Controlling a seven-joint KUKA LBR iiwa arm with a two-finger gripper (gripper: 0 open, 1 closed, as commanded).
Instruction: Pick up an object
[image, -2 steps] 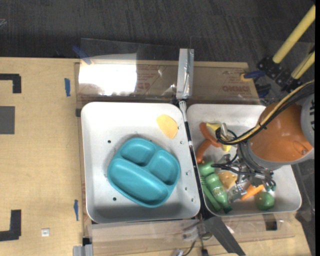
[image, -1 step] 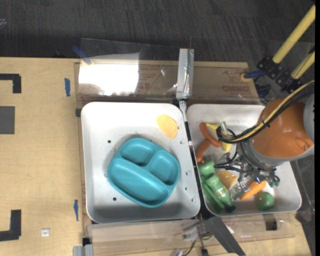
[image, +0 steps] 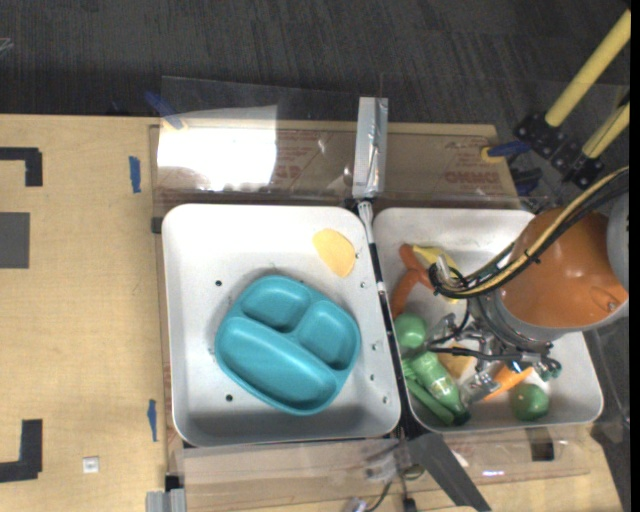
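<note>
Down in the right bin (image: 590, 395) a heap of toy food is seen: a green pepper-like piece (image: 409, 331) near the bin's left wall, a long green vegetable (image: 433, 382) lying at a slant just below it, a small green ball (image: 531, 401) toward the lower right corner, and an orange, carrot-like piece (image: 407, 277) higher up, beside something yellow (image: 432, 256) that is partly hidden by cables. The gripper (image: 492, 372) is lowered into the middle of this heap, close above the long green vegetable and a thin orange piece (image: 512, 380); how far the fingers stand apart cannot be told, since they are lost among the cables and toys, and nothing can be made out between them. Above it, the arm's orange band (image: 565, 275) is seen. In the left bin (image: 185, 300), a teal divided plate (image: 288, 341) is laid flat, and a yellow chip-like piece (image: 335, 250) is found near the upper right corner, apart from the plate.
</note>
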